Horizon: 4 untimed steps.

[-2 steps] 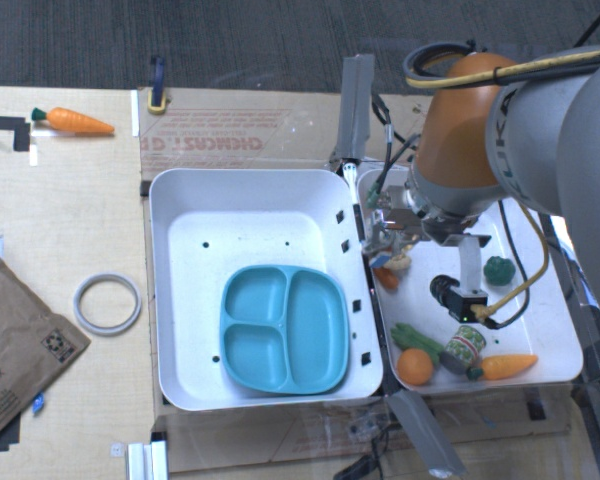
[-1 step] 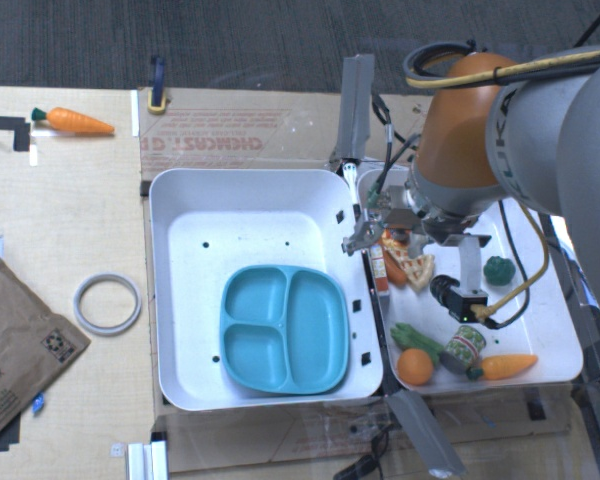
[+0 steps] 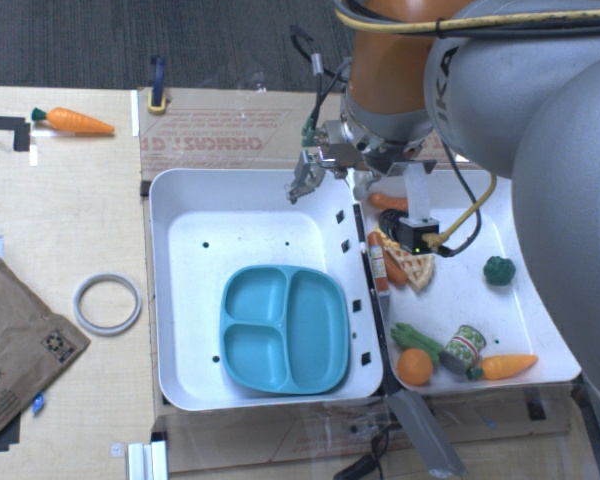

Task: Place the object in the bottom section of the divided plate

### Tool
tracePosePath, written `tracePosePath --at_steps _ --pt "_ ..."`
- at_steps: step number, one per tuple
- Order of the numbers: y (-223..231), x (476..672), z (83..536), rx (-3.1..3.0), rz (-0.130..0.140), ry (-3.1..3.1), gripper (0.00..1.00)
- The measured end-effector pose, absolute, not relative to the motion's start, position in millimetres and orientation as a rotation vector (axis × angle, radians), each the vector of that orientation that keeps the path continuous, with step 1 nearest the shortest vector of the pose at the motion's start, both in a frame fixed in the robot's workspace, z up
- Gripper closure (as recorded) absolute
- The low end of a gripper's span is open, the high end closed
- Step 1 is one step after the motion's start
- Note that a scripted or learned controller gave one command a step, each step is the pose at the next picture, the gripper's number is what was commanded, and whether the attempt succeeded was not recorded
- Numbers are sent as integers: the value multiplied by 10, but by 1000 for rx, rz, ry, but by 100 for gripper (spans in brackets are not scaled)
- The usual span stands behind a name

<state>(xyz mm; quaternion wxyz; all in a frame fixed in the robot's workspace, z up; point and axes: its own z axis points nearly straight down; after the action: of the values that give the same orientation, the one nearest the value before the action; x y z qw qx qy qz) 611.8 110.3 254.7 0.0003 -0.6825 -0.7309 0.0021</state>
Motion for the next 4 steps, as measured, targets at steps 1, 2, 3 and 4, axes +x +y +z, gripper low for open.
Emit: tracePosePath --at_steps 1,2,3,4 --pt "1989 5767 3054 -2154 9 -2288 0" --pt "1506 5480 2514 -2510 15 -1888 0" --pt "1988 4993 3411 -2885 10 -1255 0" --pt "1998 5003 3466 -2885 26 -1266 100"
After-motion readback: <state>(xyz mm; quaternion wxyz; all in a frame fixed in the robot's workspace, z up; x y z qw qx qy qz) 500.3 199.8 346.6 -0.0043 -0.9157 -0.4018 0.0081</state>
